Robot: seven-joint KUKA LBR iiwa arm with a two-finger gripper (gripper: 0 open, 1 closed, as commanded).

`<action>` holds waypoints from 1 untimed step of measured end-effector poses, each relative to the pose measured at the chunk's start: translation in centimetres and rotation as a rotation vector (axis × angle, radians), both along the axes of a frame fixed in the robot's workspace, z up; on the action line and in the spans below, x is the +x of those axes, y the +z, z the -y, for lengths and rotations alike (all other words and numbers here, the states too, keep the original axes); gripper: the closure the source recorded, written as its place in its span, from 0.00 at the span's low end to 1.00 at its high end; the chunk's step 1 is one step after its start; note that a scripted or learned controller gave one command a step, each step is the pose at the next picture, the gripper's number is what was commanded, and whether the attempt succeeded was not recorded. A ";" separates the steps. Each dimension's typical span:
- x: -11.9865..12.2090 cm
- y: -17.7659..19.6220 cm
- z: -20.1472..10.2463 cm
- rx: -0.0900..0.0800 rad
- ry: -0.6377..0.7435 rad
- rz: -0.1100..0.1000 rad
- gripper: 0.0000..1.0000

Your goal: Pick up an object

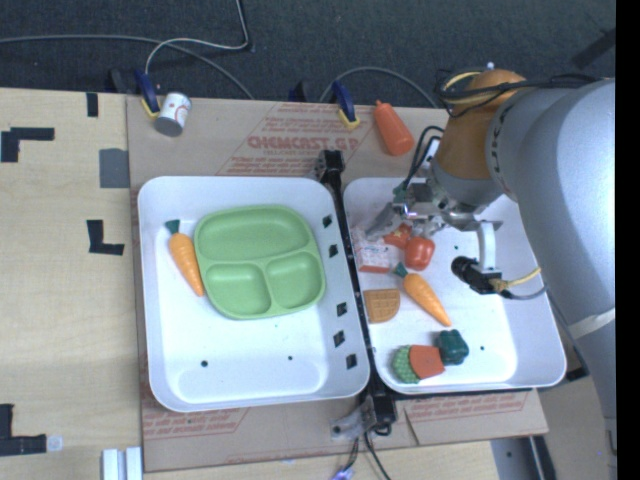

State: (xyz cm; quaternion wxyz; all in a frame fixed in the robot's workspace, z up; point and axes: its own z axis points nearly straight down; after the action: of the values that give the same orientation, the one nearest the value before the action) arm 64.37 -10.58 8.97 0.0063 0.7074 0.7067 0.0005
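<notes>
Clearly, red "CHEMCAST" lettering marks the brown board (pixel 300 138); other writing illegible.

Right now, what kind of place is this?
Probably a robot lab's test bench: a grey arm reaches over two white bins, with toy carrots and a green plate as practice objects.

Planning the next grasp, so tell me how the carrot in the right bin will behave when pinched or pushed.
The carrot looks like smooth moulded plastic, so probably stiff, light, and somewhat slippery. Its tapered, rounded body lies flat on the right bin, so a nudge would likely roll or pivot it. A pinch across its thicker end seems safest.
</notes>
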 end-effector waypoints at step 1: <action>0.0 0.8 -0.3 0.004 0.002 -0.001 1.00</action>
State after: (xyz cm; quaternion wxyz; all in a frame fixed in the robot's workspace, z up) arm 64.37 -10.28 9.78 0.0045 0.7066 0.7076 0.0015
